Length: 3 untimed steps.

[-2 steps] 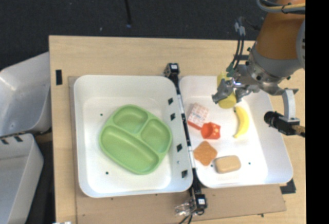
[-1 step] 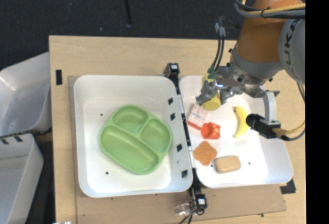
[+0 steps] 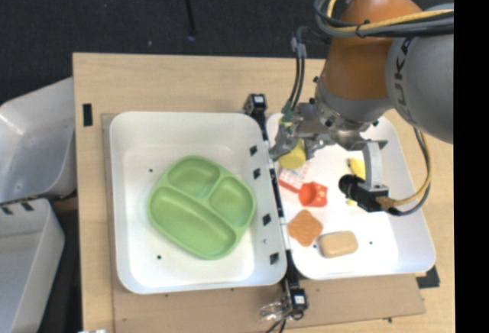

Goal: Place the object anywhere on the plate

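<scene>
Over the right bin's (image 3: 397, 247) left edge, toward its far corner, the gripper (image 3: 294, 142) hangs with a yellow object (image 3: 293, 159) directly beneath it; whether the object sits between the fingers or merely lies under them cannot be told, nor can the gripper's opening. The green plate (image 3: 201, 205), divided into three compartments, lies near the middle of the left bin (image 3: 130, 263), well apart from the gripper. Judged from this layout, the step in hand is securing the yellow object for carriage. Doing it well calls for a firm closure before lifting, a rise high enough to clear the two rims where the bins meet, and a release low over any compartment. Along the right bin's near-left part lie a red piece (image 3: 312, 194), an orange-brown square (image 3: 305, 227) and a tan block (image 3: 338, 244), which should stay undisturbed. The wrist body hides the bin's far middle; a small yellow item (image 3: 356, 167) beside a black fitting (image 3: 359, 192) is too partial to identify.
</scene>
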Each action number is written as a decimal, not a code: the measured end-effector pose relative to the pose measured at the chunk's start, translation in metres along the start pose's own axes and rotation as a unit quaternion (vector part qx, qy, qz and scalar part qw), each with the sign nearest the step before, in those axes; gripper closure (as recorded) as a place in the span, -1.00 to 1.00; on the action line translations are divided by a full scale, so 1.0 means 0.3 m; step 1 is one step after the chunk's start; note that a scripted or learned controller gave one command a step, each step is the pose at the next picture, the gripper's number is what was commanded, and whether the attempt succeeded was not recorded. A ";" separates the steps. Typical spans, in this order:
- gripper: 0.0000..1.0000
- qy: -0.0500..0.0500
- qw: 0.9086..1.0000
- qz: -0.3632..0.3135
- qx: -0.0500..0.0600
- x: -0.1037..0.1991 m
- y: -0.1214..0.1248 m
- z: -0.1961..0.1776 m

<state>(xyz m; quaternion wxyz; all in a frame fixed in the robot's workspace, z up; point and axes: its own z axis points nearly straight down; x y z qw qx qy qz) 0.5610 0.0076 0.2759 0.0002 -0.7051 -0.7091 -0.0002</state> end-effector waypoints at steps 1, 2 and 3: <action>1.00 0.000 1.000 0.000 0.000 0.142 -0.018 0.021; 1.00 0.000 1.000 0.000 0.001 0.299 -0.094 0.085; -1.00 0.000 1.000 0.002 0.000 0.291 -0.091 0.082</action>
